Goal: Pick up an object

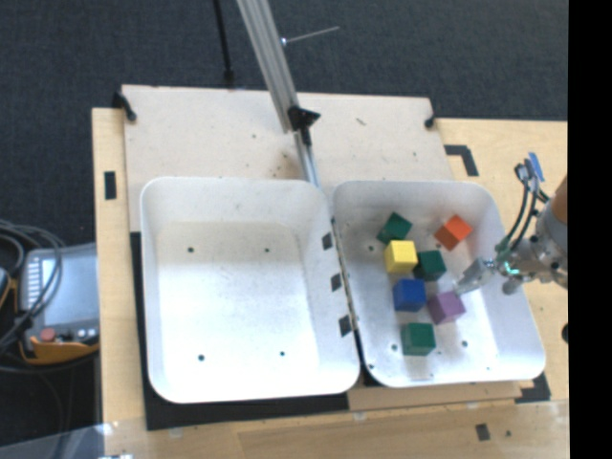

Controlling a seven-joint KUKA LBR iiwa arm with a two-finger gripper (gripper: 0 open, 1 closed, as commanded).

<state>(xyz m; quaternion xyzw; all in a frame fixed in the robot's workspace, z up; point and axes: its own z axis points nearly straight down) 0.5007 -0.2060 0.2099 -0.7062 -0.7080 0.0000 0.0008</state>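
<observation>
The right bin [497, 352] holds several small blocks. A green block [394, 228] and an orange block [454, 230] lie at the back. A yellow block [402, 255] touches a dark green block [431, 264]. Below them are a blue block [409, 295], a purple block [446, 306] and another green block [418, 338]. My gripper [475, 275] reaches in over the bin's right side. Its tip is just above and right of the purple block and right of the dark green one. I see nothing held in it.
The left bin [153, 256] stands beside the right one, sharing a middle edge. A metal pole [273, 65] slants up from the back of the bench. A pendant with cables [48, 304] lies at the far left.
</observation>
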